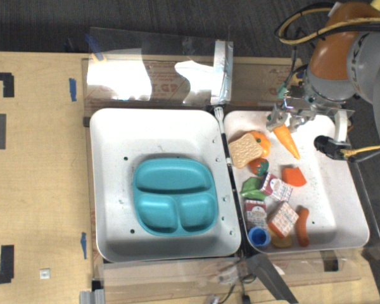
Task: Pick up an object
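1. Carrot (287, 140) hangs point-down from the pincer (285, 123), its thick top nipped between the fingers, above the far part of the right bin (342, 223).
2. Pincer is closed on the carrot; the grey arm (361, 56) with its orange band (332, 56) reaches in from the right.
3. Right bin holds a heap of toy food: a toast slice (243, 149) against the dividing wall, an orange piece (261, 143) touching it, and a red tomato (259, 166) just below.
4. Nearer the front lie a green packet (253, 187), two small cartons (277, 187) (283, 219), a red wedge (294, 176), a sausage (302, 225) and a blue cup (258, 236).
5. Left bin (114, 132) holds a teal divided tray (175, 194), lying flat near its middle.
6. Both bins sit side by side on the surface (31, 170), touching along their shared edge.
7. Clear plastic sheet (158, 75) stands behind the left bin.
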`<act>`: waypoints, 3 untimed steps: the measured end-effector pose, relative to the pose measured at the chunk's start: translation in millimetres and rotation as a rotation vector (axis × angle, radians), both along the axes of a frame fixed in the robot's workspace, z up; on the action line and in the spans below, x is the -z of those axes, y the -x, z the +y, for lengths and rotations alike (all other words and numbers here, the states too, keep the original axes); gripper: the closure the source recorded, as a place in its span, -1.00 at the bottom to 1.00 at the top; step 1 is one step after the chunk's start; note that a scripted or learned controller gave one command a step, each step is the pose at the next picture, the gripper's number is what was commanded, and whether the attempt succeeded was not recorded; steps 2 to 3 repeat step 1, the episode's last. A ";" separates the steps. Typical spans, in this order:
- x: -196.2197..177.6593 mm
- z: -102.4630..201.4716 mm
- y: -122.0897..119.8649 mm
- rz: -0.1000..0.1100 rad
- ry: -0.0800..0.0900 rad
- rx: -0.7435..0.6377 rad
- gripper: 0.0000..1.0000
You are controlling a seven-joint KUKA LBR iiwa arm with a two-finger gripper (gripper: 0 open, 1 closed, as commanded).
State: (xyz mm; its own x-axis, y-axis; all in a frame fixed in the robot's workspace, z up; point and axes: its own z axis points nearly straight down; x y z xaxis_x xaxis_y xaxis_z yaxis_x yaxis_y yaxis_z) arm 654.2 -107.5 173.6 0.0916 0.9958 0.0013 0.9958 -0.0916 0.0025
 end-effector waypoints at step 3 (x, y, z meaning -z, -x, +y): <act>-9.0 63.3 -11.4 0.002 0.001 -0.208 1.00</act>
